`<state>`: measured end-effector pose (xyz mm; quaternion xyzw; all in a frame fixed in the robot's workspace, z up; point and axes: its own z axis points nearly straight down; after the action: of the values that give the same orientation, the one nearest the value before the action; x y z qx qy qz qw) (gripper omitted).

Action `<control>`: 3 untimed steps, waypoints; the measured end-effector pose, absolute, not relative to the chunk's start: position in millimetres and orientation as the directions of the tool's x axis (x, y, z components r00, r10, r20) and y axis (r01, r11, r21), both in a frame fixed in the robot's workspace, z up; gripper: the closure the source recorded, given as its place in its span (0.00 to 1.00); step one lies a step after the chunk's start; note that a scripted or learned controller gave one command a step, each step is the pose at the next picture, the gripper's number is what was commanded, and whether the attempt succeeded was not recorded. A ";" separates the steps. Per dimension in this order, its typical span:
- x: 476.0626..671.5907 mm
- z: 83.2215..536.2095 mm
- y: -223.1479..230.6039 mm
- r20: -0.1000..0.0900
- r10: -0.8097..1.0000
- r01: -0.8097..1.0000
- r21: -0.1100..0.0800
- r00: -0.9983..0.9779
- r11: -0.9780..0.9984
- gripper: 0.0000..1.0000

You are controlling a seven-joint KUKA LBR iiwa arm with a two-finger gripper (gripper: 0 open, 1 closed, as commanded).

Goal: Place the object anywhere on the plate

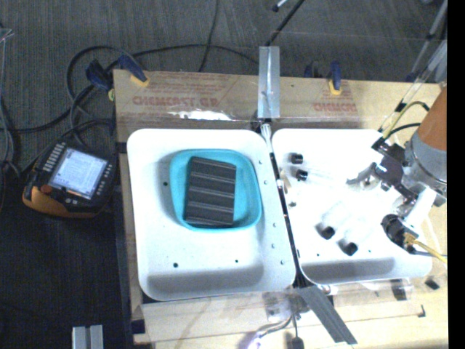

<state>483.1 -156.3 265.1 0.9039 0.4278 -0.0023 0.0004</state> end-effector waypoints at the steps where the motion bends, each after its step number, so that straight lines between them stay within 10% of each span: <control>1: 483.5 296.1 -198.2 -0.004 0.732 0.732 -0.001 0.682 -0.682 0.00; 3: 482.9 251.3 -162.6 -0.005 0.655 0.655 -0.002 0.756 -0.756 0.00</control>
<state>482.9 -162.6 251.3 0.9369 0.3495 -0.0028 0.0000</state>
